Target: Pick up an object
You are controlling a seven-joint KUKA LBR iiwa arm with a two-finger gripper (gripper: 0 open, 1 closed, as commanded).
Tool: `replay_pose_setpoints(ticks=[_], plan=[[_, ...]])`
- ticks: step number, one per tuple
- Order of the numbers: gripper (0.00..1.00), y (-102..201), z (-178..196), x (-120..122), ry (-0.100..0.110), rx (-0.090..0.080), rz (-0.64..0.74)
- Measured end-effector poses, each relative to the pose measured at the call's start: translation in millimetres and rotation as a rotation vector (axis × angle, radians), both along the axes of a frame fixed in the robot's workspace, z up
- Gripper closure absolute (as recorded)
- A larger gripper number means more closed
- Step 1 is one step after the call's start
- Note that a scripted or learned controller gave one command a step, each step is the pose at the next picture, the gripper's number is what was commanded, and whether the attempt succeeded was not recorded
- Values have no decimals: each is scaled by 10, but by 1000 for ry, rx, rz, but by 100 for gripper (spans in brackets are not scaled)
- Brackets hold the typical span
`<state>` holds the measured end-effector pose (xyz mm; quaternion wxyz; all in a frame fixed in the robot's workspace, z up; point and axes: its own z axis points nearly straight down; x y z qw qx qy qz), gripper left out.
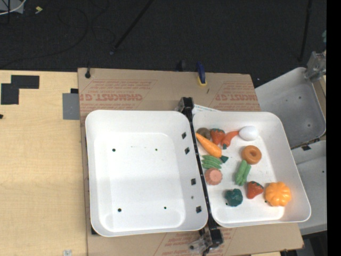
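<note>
The right white bin (277, 122) holds several toy foods. An orange carrot (208, 144) lies along its left wall, with a red pepper (217, 135) and a white egg (248, 133) near the far side. In the middle sit a brown donut (251, 154) and a green pod (242, 172). A pink round slice (214, 176) and a dark green broccoli piece (233, 197) lie lower left. A strawberry (254, 189) touches an orange pumpkin (277, 194) at the near right corner.
The left white bin (138, 169) adjoins the right one along a black clip strip (193, 159). Both rest on a cardboard sheet (138, 92) over a wooden bench (37, 169). A grey metal plate (293, 103) lies at the right, and a blue clamp (201, 73) at the back.
</note>
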<state>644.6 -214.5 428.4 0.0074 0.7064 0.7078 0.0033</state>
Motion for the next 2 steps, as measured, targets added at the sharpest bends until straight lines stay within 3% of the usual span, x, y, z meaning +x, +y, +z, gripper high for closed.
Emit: replay_pose_setpoints(ticks=[2], plan=[[100,25,622,-1,14,5,5]])
